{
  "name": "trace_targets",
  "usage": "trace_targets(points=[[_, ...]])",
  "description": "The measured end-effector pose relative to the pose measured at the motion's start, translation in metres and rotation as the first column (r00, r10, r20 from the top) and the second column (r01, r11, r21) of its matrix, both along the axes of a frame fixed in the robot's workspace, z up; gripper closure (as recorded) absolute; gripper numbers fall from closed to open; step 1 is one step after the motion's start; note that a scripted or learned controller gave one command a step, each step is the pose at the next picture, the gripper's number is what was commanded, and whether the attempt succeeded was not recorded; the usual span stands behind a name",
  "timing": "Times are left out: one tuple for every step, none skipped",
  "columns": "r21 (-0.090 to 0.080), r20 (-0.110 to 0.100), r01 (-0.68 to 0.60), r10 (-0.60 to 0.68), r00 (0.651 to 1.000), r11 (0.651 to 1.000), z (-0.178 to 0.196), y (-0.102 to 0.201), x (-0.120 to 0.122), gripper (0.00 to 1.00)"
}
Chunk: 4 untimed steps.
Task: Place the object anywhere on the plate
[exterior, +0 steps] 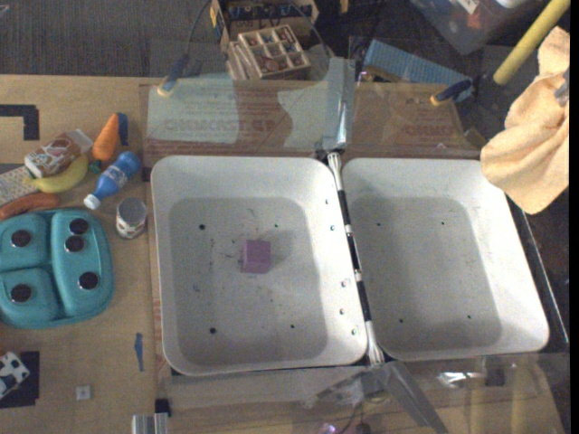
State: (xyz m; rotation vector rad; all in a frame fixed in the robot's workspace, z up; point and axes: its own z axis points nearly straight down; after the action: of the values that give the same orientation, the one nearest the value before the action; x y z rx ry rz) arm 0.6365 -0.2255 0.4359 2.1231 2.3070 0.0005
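Observation:
A small purple block [256,256] lies flat near the middle of the left white bin [176,193], with nothing touching it. A teal divided plate [52,265] with several dark round spots rests on the wooden bench, left of that bin and outside it. The block and the plate are well apart, with the bin's left wall between them.
The right bin [443,260] adjoins the left one. Left of the bins lie a small can [131,217], a blue bottle [112,179], a carrot [109,136] and a banana [61,178]. A yellow cloth [534,147] hangs at the upper right. A wooden box [270,51] stands behind.

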Motion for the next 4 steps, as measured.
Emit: trace_targets(points=[[-0.002,0.001,-0.426,0.426,0.905,0.905,0.001,0.065,0.031,1.0],[0.001,-0.003,-0.666,0.666,0.746,0.746,0.001,0.086,-0.058,1.0],[-0.002,-0.001,-0.713,0.713,0.701,0.701,0.001,0.099,0.017,1.0],[0.001,-0.002,-0.75,0.75,0.661,0.661,-0.128,0.146,-0.026,1.0]])
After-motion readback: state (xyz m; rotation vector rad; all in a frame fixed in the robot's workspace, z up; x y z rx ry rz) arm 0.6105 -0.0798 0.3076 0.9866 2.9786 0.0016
